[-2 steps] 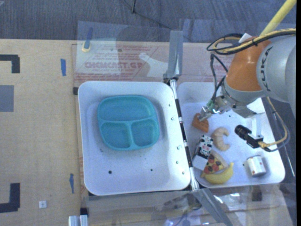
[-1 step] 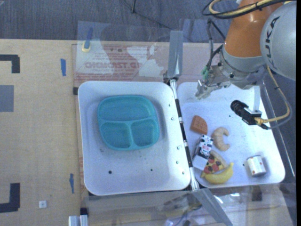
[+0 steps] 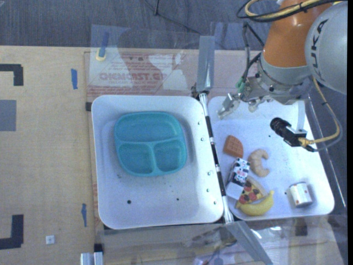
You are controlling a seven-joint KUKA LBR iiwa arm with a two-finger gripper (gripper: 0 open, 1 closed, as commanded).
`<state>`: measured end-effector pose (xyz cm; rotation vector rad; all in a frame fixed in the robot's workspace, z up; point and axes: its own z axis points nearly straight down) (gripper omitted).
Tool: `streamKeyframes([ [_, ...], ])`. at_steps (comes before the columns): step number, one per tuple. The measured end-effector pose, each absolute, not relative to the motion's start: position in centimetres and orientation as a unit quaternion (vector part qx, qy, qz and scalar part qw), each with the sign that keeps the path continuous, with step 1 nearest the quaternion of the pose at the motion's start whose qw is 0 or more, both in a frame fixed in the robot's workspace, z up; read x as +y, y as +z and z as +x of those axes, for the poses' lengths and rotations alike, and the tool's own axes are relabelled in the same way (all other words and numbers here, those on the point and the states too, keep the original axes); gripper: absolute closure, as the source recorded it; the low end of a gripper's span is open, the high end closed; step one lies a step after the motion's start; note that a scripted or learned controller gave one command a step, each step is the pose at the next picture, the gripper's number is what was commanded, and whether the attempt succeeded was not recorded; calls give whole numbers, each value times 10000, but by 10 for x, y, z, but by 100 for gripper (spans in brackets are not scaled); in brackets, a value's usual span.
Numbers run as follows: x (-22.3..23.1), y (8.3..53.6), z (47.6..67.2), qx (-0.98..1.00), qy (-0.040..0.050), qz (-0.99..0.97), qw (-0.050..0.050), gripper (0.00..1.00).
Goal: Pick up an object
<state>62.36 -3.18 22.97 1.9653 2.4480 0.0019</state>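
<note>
**Gripper above the right bin's far corner, toys lying nearer the camera**

The gripper (image 3: 230, 105) hangs over the far left corner of the right bin (image 3: 317, 203); whether it is released or clenched cannot be told. The waffle (image 3: 233, 146) lies just below it, apart. Croissant (image 3: 260, 162), banana (image 3: 258, 205) and small can (image 3: 300, 194) sit farther off. The left bin (image 3: 105, 203) holds a teal divided plate (image 3: 150, 143).

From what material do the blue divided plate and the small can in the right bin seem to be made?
The blue divided plate looks like moulded plastic: uniform teal colour, soft matte sheen, rounded compartments. The small can seems metal, with a silvery, reflective side, though it is too small to be sure.
</note>
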Motion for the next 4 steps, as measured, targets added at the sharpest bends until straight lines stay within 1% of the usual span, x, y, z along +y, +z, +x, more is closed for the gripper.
streamKeyframes([
  [1, -39, 185, 572, 8210, 5, 5709, 2, 0],
  [2, -103, 104, 546, 8443, 11, 5358, 9, 0],
  [3, -115, 88, 639, 8674, 17, 4977, 37, 0],
  [4, -116, 100, 641, 8670, 34, 4983, 72, 100],
])
